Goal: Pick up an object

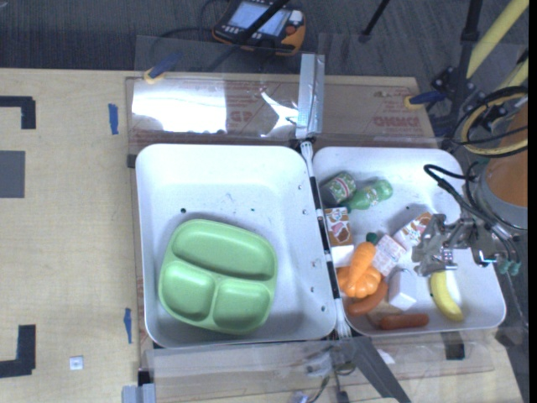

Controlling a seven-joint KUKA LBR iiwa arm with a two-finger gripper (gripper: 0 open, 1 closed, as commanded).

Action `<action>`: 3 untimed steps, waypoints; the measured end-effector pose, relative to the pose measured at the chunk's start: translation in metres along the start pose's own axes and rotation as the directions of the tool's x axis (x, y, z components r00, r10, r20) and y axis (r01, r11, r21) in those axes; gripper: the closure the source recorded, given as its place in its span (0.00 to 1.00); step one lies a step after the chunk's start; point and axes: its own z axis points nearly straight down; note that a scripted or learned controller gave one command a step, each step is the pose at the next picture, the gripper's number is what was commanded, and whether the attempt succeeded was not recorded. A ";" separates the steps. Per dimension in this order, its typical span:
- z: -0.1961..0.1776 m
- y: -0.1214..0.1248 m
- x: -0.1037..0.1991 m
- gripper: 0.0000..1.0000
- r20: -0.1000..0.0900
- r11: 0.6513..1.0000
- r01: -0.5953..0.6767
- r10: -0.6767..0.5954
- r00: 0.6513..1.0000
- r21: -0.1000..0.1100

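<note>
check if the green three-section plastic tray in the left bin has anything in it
Empty. The green three-section plastic tray lies flat in the left white bin, all three compartments showing bare green.

A pale wooden bench (67, 250) fills the left and middle of the frame, marked with black squares and blue tape bits. Dark grey carpet floor (101, 15) runs along the top, where black tripod legs (386, 7) stand at upper right
</note>
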 end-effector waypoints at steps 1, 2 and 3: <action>0.004 0.008 0.000 1.00 0.001 0.959 0.284 -0.284 0.959 0.000; 0.010 0.008 -0.009 1.00 0.004 0.938 0.346 -0.346 0.938 0.001; 0.024 0.043 -0.058 1.00 0.006 0.996 0.090 -0.090 0.996 0.001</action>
